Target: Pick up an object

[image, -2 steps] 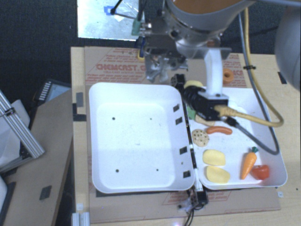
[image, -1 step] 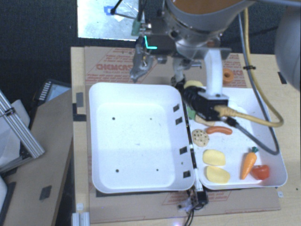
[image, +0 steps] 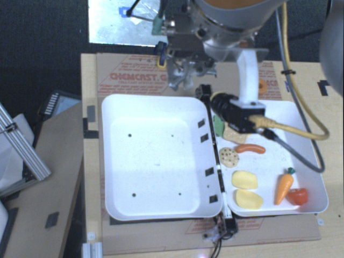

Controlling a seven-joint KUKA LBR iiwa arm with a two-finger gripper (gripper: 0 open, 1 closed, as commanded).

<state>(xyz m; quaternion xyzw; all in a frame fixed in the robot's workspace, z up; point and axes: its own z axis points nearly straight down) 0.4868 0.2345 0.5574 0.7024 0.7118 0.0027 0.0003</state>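
Nearest the bottom of the frame, the right bin (image: pixel 307 150) holds everything there is to pick. Along its lower edge lie a yellow slice (image: pixel 249 199) and a red tomato (image: pixel 297 196), with a carrot (image: pixel 284 184) standing just left of the tomato, leaf end up-frame. A second yellow slice (image: pixel 244 179) sits just above the first. Further up are a cookie (image: pixel 228 156) close to the wall between the bins, and a sausage (image: pixel 250 149) lying crosswise just to its right. Beyond those, a pale cracker (image: pixel 233 134) and a green piece (image: pixel 218 126) are tucked against the dividing wall, partly hidden under the robot's own hardware. The left bin (image: pixel 156 160) takes up the middle of the frame.

Farthest off, at upper centre, the gripper (image: pixel 183 78) hangs over the cardboard sheet (image: pixel 134 74) past the far rim of the left bin. Whether it is open or closed cannot be made out at this angle, and nothing is seen in its hold.

By my reading the pick has not been made: every item rests on the bin floor. The gripper is well apart from all of them, up-frame and to the left. The green piece and cracker are the closest candidates, the tomato and carrot the farthest. Travel over the right bin, a descent and a grasp are all left to do.
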